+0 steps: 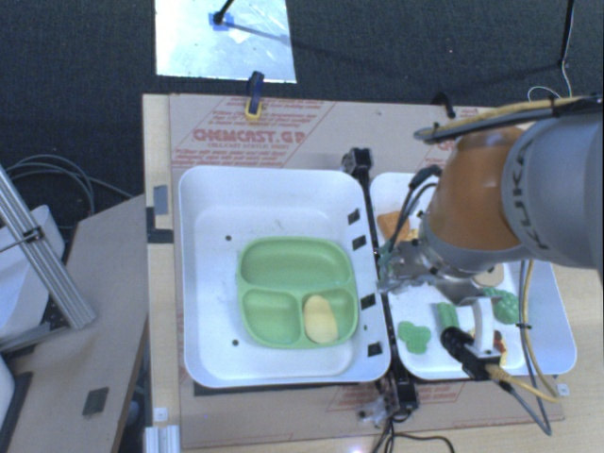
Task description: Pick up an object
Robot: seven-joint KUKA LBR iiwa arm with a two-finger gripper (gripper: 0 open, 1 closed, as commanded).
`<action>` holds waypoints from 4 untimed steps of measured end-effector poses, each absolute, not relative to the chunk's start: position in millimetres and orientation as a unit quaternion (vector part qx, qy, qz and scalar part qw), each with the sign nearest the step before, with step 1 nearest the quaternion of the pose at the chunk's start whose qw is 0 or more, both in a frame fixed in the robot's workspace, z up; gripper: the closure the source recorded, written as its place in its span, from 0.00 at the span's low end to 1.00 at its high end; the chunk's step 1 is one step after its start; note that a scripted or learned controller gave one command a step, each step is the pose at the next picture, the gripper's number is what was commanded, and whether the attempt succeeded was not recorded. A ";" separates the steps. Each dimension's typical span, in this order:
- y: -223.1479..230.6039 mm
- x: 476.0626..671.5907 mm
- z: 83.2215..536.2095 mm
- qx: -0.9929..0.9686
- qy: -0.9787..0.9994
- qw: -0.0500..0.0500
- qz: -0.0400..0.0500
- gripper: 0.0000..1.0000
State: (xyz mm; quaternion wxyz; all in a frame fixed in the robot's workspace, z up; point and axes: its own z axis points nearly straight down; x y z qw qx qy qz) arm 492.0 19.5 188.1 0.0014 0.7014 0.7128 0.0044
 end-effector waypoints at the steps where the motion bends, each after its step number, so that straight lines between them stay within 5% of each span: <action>1: 75.2 486.4 184.2 0.703 0.711 -0.001 0.002 1.00; 2: -4.2 529.6 184.6 0.709 0.705 0.003 0.001 1.00; 3: 56.6 553.5 236.9 0.704 0.710 0.002 0.003 1.00; 4: 137.8 517.1 245.1 0.702 0.712 -0.002 0.002 1.00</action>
